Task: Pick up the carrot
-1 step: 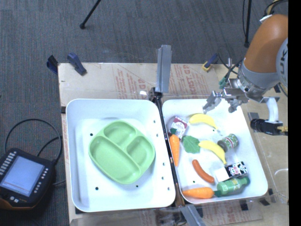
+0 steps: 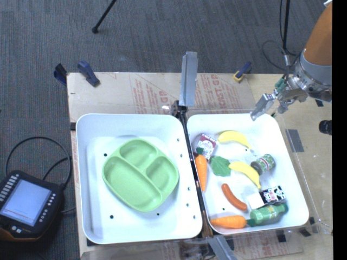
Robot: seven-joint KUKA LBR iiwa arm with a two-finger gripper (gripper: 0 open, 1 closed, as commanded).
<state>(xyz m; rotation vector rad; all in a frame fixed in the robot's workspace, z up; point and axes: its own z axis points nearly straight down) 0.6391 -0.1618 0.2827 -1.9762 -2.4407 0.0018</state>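
Note:
Two carrots lie in the right bin (image 2: 290,161). One carrot (image 2: 201,172) lies lengthwise along the bin's left wall, beside a green leafy piece (image 2: 219,166). The other carrot (image 2: 229,221) lies flat at the near edge, its tip touching a green bottle (image 2: 267,214). My gripper (image 2: 271,106) hangs over the bin's far right corner, well away from both carrots. Its fingers are open with nothing between them.
The right bin also holds two bananas (image 2: 233,138) (image 2: 245,172), a red sausage (image 2: 233,196), a small can (image 2: 264,163), a pink packet (image 2: 205,144) and a cow-patterned box (image 2: 272,194). A green divided plate (image 2: 141,173) sits in the left bin (image 2: 87,145).

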